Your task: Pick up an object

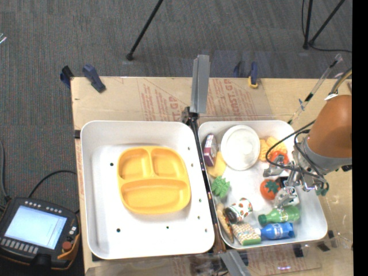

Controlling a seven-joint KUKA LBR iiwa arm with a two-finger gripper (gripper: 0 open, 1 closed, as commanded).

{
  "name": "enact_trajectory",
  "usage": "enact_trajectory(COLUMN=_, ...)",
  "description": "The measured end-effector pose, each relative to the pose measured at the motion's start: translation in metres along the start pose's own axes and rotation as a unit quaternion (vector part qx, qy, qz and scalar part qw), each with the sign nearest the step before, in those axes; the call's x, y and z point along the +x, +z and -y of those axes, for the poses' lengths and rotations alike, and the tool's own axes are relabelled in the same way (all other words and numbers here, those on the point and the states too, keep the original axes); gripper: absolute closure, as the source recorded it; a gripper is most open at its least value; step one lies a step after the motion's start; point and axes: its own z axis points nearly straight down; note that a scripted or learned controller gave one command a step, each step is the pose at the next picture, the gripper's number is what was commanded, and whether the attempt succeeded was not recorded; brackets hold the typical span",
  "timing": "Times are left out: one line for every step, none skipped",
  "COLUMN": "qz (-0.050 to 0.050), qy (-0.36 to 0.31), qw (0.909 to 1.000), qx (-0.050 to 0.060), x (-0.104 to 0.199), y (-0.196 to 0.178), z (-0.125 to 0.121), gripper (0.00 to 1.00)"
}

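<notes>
The right bin (305, 145) holds several small objects: a white bowl (240, 147), a red tomato-like toy (270, 188), a green bottle (280, 216), a blue bottle (277, 230), a green leafy toy (220, 186), a purple carton (210, 149) and a round can (239, 209). My gripper (286, 195) hangs low over the bin's right part, just right of the red toy and above the green bottle. The view does not show anything held between its parts. The arm's orange band (333, 125) rises to the right.
The left bin (98, 154) carries a yellow divided plate (154, 179). A corn-like yellow toy (265, 148) and a checkered box (244, 233) also lie in the right bin. A teach pendant (35, 230) sits at the lower left. Clamps and tripod legs stand beyond the bench.
</notes>
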Motion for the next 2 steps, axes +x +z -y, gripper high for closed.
enact_trajectory(qz=0.002, qy=-0.015, qw=0.9999, qx=0.000, x=-0.049, y=-0.001, z=-0.028, gripper=0.00)
enact_trajectory(qz=0.000, qy=-0.026, qw=0.9997, qx=0.000, x=-0.007, y=0.000, z=-0.001, gripper=0.00)
